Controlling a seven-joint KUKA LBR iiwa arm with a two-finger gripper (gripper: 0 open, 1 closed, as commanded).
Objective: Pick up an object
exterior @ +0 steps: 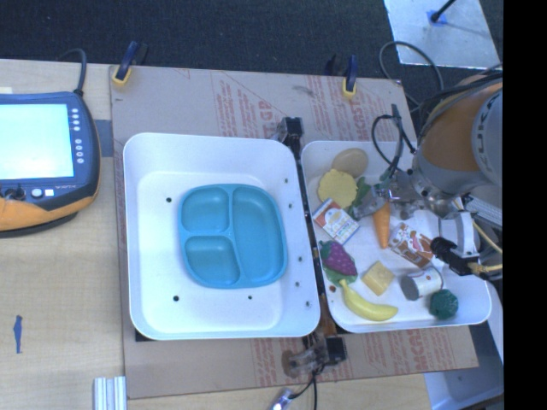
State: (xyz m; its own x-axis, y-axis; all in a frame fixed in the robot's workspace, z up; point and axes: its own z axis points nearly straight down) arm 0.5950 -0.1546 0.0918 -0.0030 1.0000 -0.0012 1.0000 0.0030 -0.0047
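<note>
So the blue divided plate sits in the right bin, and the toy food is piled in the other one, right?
Not quite. The camera view shows the blue plate in the left bin. The toy food, such as the banana and carrot, is piled in the other one, the right bin.

Faint red printing is running along the brown cardboard sheet point(248, 92) under the bins, too blurred to read. The small red-and-white packets' point(337, 223) labels are showing nothing legible.

Grey arm point(457, 139) with orange band reaching in from right, end effector point(395, 193) pointing down and left
</note>
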